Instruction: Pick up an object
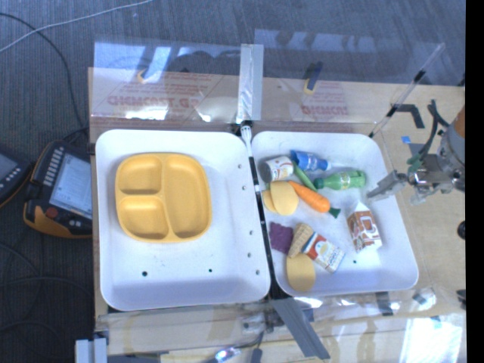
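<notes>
The gripper (393,184) is seen at the right edge of the right bin (393,274), reaching in from the right over the rim. Whether it is open or closed cannot be told — the tip is too small and blurred — and nothing can be made out in its hold.

The objects are clustered in the right bin, to the left of the gripper. Nearest lies a small brown carton (364,229), just left and a little nearer in the scene, its long axis running roughly near-to-far. A green bottle (341,179) lies further left at about the gripper's own level, its long axis left-to-right — pointing toward the gripper. A carrot (311,197) lies beyond it, slanted.

The left bin (181,278) carries a yellow divided plate (162,197), well apart from the arm.
</notes>
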Robot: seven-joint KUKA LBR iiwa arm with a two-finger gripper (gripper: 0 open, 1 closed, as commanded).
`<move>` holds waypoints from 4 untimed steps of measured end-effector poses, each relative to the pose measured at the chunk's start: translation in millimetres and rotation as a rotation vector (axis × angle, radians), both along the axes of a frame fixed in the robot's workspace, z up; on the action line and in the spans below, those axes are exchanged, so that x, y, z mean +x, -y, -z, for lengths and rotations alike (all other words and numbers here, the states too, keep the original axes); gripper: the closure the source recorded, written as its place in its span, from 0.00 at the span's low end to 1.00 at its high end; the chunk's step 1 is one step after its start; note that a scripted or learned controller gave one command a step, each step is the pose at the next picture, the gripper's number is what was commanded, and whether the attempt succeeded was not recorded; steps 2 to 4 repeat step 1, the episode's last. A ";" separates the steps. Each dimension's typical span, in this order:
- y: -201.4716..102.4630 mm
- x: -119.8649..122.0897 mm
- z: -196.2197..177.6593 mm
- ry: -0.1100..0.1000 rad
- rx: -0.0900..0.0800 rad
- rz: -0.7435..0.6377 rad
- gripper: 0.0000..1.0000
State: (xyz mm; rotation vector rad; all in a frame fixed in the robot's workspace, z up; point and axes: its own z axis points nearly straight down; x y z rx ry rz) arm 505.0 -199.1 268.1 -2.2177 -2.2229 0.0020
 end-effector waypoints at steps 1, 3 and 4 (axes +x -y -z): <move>-35.6 40.5 103.7 -0.002 0.001 0.254 0.00; -35.6 40.5 103.7 -0.002 0.001 0.254 0.00; -35.6 40.5 103.7 -0.002 0.001 0.254 0.00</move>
